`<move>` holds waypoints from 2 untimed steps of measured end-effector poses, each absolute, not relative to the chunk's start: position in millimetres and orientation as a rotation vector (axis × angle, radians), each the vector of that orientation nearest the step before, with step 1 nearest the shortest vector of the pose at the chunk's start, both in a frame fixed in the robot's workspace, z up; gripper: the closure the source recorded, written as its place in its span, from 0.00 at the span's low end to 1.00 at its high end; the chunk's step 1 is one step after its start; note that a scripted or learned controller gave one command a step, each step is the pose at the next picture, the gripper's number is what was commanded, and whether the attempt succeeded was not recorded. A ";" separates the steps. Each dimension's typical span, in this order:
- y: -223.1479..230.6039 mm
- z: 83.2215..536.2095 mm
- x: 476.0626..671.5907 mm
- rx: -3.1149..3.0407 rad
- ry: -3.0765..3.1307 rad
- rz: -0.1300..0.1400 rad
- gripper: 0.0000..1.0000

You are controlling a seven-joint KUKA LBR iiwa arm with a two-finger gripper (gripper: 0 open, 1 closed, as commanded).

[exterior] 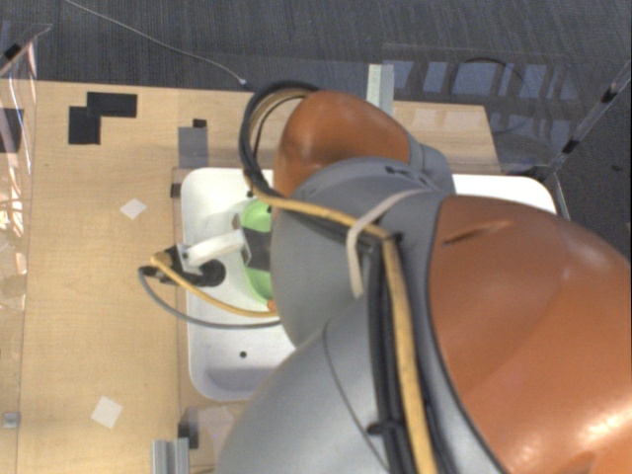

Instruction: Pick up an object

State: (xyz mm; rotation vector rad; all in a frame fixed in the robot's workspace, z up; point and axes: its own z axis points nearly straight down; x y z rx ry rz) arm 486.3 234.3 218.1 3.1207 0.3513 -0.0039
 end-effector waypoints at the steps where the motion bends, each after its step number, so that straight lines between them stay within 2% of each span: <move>1: 234.6 233.4 486.7 2.992 0.956 0.000 1.00; 2: 234.8 211.3 486.6 3.127 0.320 0.000 1.00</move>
